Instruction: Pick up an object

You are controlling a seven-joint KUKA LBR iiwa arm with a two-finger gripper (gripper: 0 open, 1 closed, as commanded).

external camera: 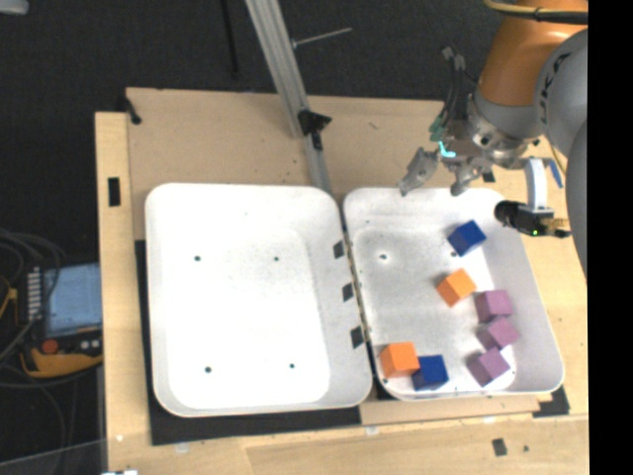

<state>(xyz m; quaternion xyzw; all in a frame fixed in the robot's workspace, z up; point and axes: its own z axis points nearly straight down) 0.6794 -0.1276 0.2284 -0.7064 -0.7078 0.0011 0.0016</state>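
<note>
My gripper (438,177) hangs above the far edge of the right bin (396,295), fingers spread open with nothing between them. Below it in that bin lie a blue block (466,237) and an orange block (456,287). Three purple blocks (493,305) (498,333) (488,366) sit along the bin's right side. Another orange block (400,358) and a second blue block (430,372) rest at the near edge. The nearest block, the blue one, lies a little right of and nearer than the fingertips.
The left bin (247,295) stands beside the right one. A slanted metal pole (282,62) rises behind the bins, ending near their shared far corner. A blue device (71,300) with cables sits off the bench at left.
</note>
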